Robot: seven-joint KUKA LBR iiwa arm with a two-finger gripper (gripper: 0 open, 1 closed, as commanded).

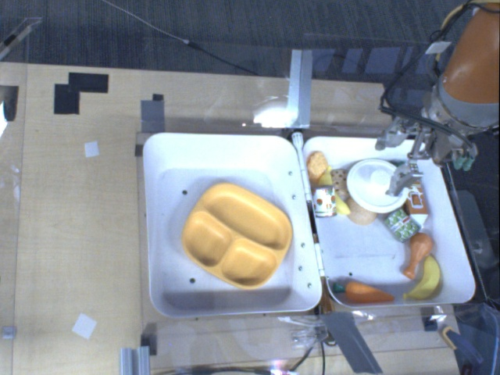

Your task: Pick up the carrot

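Observation:
The carrot [366, 292] is orange with a green stub and lies flat along the near wall of the right bin [461, 233], at its front left corner. My gripper [405, 172] hangs over the far right part of that bin, above the right edge of a white bowl [373, 184]. It is well away from the carrot, with nothing seen in its grasp. The arm's orange band [473, 53] shows at the upper right.
Around the bowl lie a biscuit [317, 165], a small can [324, 201], a green carton [402, 225] and a brown packet [416, 199]. A drumstick [418, 252] and a banana [424, 280] lie right of the carrot. A yellow divided dish [237, 233] sits in the left bin [164, 209].

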